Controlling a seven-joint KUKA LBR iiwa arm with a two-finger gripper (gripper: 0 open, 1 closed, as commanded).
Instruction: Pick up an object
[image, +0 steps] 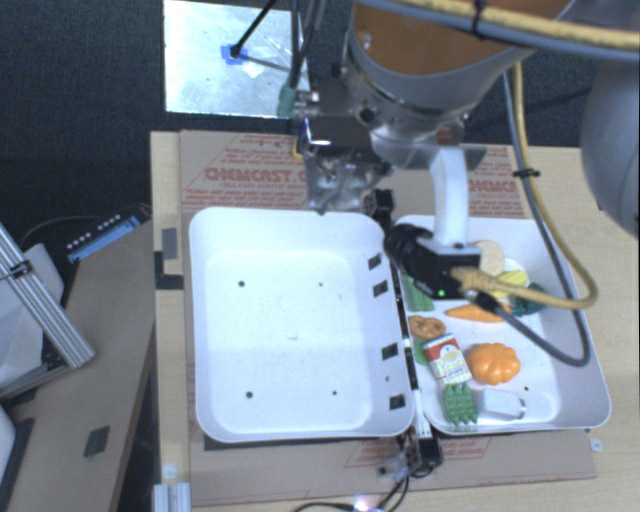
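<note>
Robot's 2-finger metal gripper (338, 190) hangs at far rim of shallow white L bin (215, 300); grip state can't be told.
Orange plastic pumpkin (494, 363) lies in shallow white R bin (575, 385), to lower right of gripper in view.

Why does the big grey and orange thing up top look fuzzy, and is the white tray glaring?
In the camera view, the arm looks soft, likely being close to the lens; the left bin is bright and washed out; the orange pumpkin looks sharper.
</note>
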